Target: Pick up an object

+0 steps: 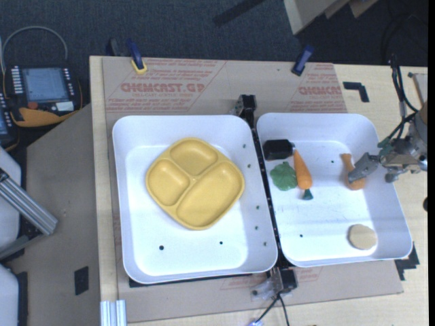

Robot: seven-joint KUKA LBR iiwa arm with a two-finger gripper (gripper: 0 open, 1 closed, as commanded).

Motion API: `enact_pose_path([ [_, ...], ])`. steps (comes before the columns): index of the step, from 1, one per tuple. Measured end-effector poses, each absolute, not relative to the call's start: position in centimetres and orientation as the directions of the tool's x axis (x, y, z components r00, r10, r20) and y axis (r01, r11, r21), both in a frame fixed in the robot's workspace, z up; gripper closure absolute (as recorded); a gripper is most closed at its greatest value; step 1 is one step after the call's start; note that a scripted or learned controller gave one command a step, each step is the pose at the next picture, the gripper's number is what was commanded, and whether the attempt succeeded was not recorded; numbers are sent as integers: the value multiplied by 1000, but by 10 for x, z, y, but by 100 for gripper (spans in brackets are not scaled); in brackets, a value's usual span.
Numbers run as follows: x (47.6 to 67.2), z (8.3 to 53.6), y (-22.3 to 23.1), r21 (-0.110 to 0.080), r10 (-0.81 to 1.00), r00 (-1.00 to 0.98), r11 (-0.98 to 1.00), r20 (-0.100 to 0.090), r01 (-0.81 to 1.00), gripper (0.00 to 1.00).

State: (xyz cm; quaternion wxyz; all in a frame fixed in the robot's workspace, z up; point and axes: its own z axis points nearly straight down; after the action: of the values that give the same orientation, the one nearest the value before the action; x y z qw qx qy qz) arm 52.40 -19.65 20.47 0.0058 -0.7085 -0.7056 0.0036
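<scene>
The gripper sits over the right bin's far right edge, its fingers seemingly closed around a small orange piece, though the view is too blurred to be sure, so lift straight up slowly to keep it.

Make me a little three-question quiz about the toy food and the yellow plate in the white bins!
1. True or false: the yellow plate lies in the left bin.
2. Which thing lies right next to the carrot? A) the green leafy toy B) the round tan cookie C) the yellow plate
3. Fill in: the plate has ___ compartments.

Key: 1 true; 2 A; 3 three. The gripper is by a small orange piece in the right bin.
</scene>
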Motion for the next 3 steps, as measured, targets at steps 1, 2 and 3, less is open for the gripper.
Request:
enact_pose_path([
  [1, 527, 212, -196, 0, 1000, 0, 0, 0, 1000, 0],
  [2, 524, 152, -192, -3, 1000, 0, 0, 1, 1000, 0],
  [3, 519, 102, -182, -7, 1000, 0, 0, 3, 1000, 0],
])
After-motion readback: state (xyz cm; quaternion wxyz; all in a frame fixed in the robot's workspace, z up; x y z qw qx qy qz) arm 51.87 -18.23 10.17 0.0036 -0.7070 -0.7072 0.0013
